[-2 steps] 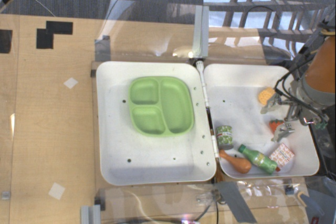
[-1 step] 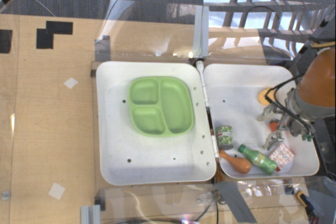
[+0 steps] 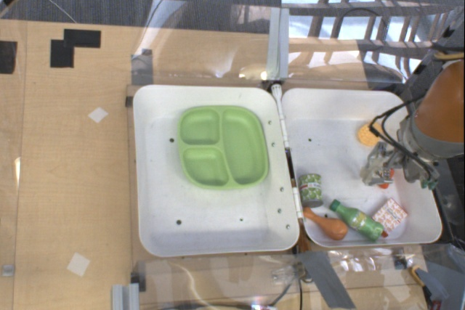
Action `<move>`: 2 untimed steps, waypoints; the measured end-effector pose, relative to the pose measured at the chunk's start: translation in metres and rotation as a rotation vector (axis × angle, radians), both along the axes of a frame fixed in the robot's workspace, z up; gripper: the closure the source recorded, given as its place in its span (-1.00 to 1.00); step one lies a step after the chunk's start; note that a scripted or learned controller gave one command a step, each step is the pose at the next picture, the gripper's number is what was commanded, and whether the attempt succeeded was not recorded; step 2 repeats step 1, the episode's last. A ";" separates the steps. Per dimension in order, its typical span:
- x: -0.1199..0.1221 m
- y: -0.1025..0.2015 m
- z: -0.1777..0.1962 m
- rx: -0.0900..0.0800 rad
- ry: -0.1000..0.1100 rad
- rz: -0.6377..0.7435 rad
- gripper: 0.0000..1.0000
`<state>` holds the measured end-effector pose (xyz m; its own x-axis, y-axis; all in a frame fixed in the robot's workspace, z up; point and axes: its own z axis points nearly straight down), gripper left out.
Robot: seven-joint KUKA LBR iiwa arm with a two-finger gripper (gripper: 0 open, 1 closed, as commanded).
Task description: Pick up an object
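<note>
1. Nearest the camera, along the right bin's [image 3: 341, 109] front edge, lie a drumstick [image 3: 325, 223], a green bottle [image 3: 357, 221] on its side and a red-and-white packet [image 3: 390, 216].
2. The drumstick's thick end lies close to the bottle's cap end; the packet lies just beside the bottle's base.
3. A little further in, a small can [image 3: 310, 187] with a green label stands near the divider between the bins.
4. Further back, the gripper [image 3: 379, 172] hangs low over the right bin, towards its right side. Whether it is parted or closed, or has hold of anything, I cannot tell.
5. Just beyond it, a yellow piece [image 3: 367, 133] lies on the bin floor, partly behind a black cable.
6. In the left bin [image 3: 156, 229], a green plate [image 3: 221, 147] with three compartments lies flat, near the middle.
</note>
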<state>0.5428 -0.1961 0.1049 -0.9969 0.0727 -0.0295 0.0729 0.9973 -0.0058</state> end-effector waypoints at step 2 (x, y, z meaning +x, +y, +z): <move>0.004 0.019 0.115 0.012 0.011 -0.342 1.00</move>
